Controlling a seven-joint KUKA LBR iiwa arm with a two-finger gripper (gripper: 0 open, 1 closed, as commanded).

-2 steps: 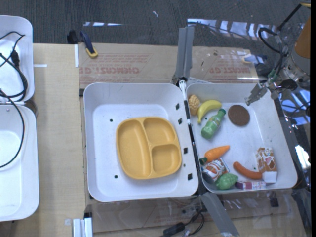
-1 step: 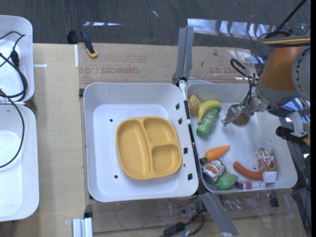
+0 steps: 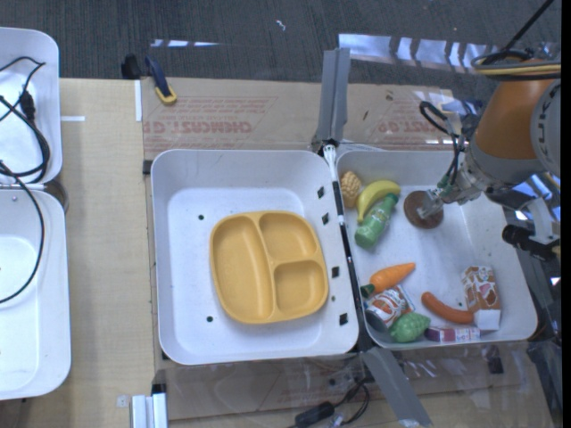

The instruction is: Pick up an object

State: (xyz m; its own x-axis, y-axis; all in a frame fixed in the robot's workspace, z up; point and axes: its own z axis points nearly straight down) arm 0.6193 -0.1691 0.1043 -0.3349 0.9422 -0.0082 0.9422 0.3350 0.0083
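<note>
My gripper [image 3: 434,203] hangs low in the upper part of the right bin [image 3: 522,306], under the orange-banded wrist [image 3: 510,119]. Its tip is over a round brown object [image 3: 421,212] that lies on the bin floor; I cannot tell whether they touch. To the left lie a corn cob [image 3: 351,185], a yellow banana [image 3: 378,191] and a green bottle [image 3: 375,222]. Nearer the front are a carrot [image 3: 393,275], a red sausage [image 3: 446,308], a red-and-white packet [image 3: 479,286], a small can [image 3: 386,308] and a green vegetable [image 3: 409,328].
The left bin [image 3: 178,239] holds a yellow divided plate [image 3: 268,266]. A hinged divider [image 3: 336,230] runs between the bins. A small wrapped bar [image 3: 451,334] and a white block [image 3: 487,319] lie by the right bin's front wall. Cables [image 3: 22,141] and white trays sit far left.
</note>
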